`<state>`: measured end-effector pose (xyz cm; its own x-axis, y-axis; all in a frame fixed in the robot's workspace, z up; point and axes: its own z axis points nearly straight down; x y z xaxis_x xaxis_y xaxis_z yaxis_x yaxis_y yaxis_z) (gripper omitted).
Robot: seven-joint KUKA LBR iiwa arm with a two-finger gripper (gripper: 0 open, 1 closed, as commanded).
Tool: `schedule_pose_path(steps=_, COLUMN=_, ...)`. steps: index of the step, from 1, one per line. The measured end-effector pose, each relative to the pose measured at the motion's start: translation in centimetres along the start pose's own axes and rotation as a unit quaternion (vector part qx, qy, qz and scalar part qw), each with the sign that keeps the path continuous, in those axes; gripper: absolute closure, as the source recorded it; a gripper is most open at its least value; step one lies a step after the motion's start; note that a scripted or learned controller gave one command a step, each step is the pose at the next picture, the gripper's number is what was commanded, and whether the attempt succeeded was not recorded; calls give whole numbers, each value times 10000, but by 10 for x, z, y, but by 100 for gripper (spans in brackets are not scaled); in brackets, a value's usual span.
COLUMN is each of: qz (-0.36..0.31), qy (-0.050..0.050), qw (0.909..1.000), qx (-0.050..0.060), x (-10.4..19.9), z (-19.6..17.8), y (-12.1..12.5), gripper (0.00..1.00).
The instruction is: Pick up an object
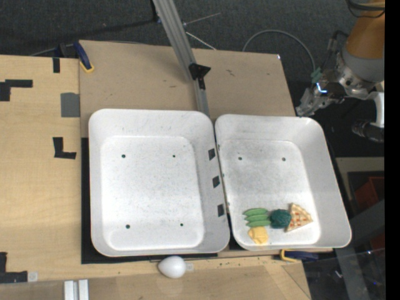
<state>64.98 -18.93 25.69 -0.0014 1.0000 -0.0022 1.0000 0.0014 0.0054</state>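
The right bin holds a small cluster near its front edge: a green pea pod, a dark green broccoli piece, a pizza slice and a small yellow piece. The arm sits at the far right beyond the bin's back right corner, orange band uppermost. Its gripper hangs low outside the bin, far from the cluster, and looks small and dark there.
The left bin lies beside the right one. A grey metal pole slants down to the bins' back joint. A white egg-shaped object rests on the bench in front of the left bin.
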Motion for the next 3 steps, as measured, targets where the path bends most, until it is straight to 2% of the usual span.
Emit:
schedule_pose_path(steps=1, qz=-1, qy=6, qw=10000, qx=10, x=0, z=-35, y=1, gripper=100)
schedule_pose_path(steps=3, qz=-24, qy=20, qw=10000, qx=47, x=111, z=3, y=-22, gripper=100)
